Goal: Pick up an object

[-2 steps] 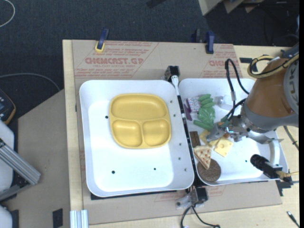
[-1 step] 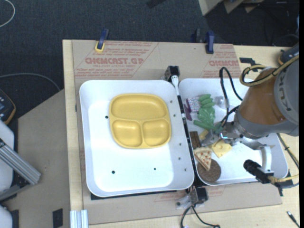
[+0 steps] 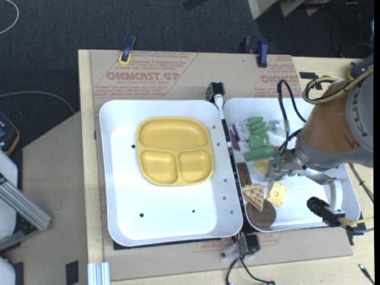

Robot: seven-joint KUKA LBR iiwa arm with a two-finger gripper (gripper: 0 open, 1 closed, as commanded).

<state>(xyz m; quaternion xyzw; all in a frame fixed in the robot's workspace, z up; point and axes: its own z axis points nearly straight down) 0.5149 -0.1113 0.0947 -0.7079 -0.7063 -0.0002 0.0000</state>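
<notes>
The right bin holds several toy foods. Green pieces lie at its back, beside a purple and white packet. A brown bar lies along the left wall. A pizza slice, a yellow cheese wedge and a round brown cookie sit at the front left. My gripper is down in this bin, just above the cheese wedge and right of the brown bar, close under the green pieces. The wrist hides what lies beneath it.
The left bin holds a yellow divided plate toward its back. The metal wall between the bins runs just left of the brown bar. The arm covers the right half of the right bin.
</notes>
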